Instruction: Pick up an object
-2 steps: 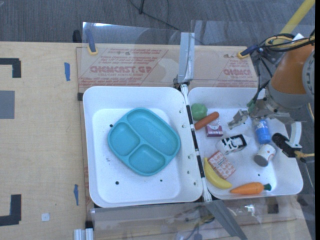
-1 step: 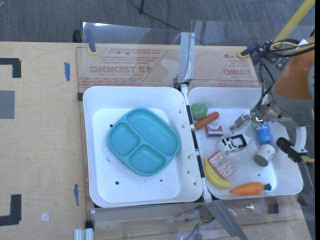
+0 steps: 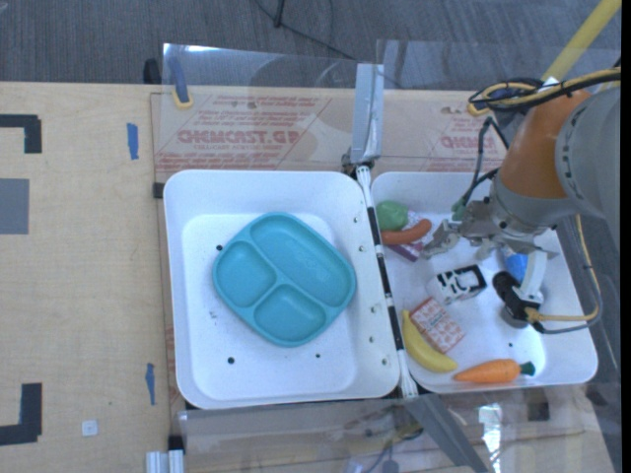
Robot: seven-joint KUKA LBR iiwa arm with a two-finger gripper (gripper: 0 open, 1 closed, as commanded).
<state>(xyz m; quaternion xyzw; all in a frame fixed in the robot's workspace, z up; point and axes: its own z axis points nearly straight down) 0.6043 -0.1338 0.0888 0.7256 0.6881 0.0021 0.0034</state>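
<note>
From the overhead camera view, the gripper (image 3: 463, 227) hangs over the far left part of the right bin (image 3: 582, 363), low above the toys. Whether it is spread or closed I cannot tell, since the wrist hides that end, and nothing shows pinched in it.

The things nearest it are a chilli-like red and orange toy (image 3: 409, 232) and a green rounded toy (image 3: 391, 213) touching it on the far side, both against the bin's left wall. Just right of them lies a small black and white object (image 3: 460, 281).

Judged by look, these are hollow plastic play foods: light, stiff and smooth, so likely to slip or roll from a poor pinch. The chilli toy is best taken across its narrow middle. The green one is rounder and would need a pinch through its centre.

Count in the right bin: one banana (image 3: 426, 349) and one carrot (image 3: 488, 371) near the front wall, one red patterned packet (image 3: 438, 324) beside the banana, one chilli toy, one green toy and one black and white piece. The packet lies flat, offering little to pinch except its edges.

The left bin (image 3: 197, 363) holds one blue divided plate (image 3: 284, 278) with three compartments, broad and shallow, reachable only at its rim.
</note>
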